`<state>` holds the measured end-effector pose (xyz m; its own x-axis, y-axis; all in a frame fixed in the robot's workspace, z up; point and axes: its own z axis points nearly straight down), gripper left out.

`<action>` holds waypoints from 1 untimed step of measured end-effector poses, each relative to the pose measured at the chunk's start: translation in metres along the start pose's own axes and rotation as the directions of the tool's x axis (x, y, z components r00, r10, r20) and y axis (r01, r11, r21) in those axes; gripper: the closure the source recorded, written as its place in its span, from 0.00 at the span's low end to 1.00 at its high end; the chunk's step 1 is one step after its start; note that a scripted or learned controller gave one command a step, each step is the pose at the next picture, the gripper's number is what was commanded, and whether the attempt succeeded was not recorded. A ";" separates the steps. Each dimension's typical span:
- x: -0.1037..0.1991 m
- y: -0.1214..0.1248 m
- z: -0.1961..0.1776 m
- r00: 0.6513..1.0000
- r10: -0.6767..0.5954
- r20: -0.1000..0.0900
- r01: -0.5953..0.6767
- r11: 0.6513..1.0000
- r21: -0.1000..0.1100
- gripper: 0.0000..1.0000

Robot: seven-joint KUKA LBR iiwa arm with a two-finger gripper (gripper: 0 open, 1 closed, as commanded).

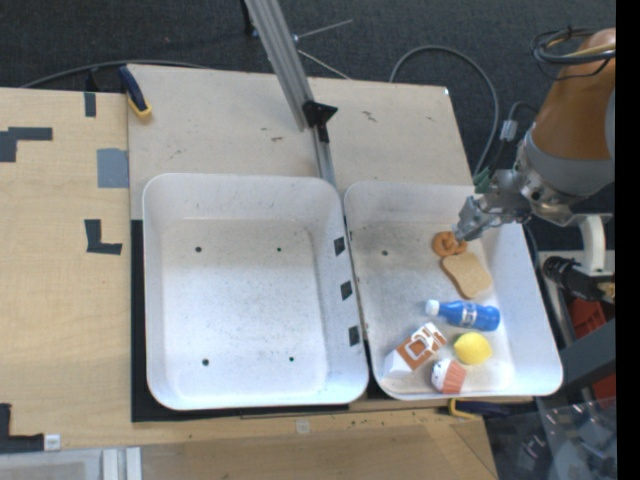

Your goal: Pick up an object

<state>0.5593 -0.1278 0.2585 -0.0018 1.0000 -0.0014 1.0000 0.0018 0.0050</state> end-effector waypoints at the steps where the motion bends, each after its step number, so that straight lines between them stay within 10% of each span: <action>1: 0.047 0.004 -0.002 1.000 -0.004 -0.003 0.004 1.000 0.005 1.00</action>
<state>0.5637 -0.0810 0.2603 -0.0061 1.0000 0.0014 1.0000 0.0061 -0.0002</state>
